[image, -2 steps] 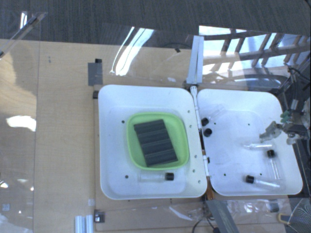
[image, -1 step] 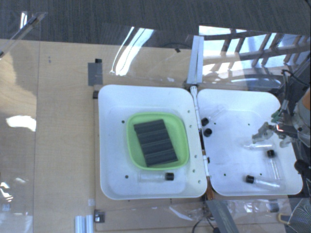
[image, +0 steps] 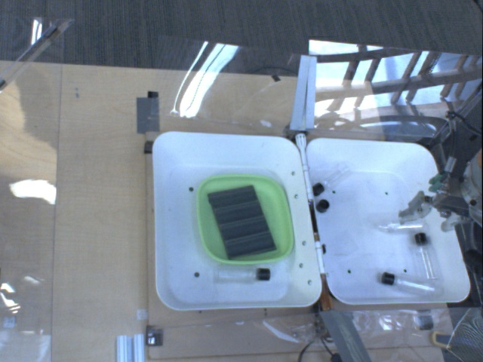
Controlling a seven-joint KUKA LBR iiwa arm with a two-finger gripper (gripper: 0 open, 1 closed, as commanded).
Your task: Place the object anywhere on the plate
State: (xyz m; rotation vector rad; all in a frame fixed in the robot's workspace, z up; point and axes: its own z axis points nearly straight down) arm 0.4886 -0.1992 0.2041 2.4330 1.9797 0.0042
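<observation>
A green plate (image: 281, 202) sits in the left bin (image: 173, 225), and a dark ridged block (image: 241, 222) lies on it. Just in front of the plate, a clear tube with a black cap (image: 243, 275) rests on the bin floor. My gripper (image: 417, 207) hangs low over the right bin (image: 362, 164), near its right side. It is just above a clear tube (image: 392, 226) and a black-capped vial (image: 419, 238). I see nothing held in it.
More black-capped clear vials lie in the right bin: two by its left wall (image: 322, 196) and one at the front (image: 400, 280). A raised rim (image: 308, 202) divides the two bins. A grey post (image: 304, 93) stands behind them.
</observation>
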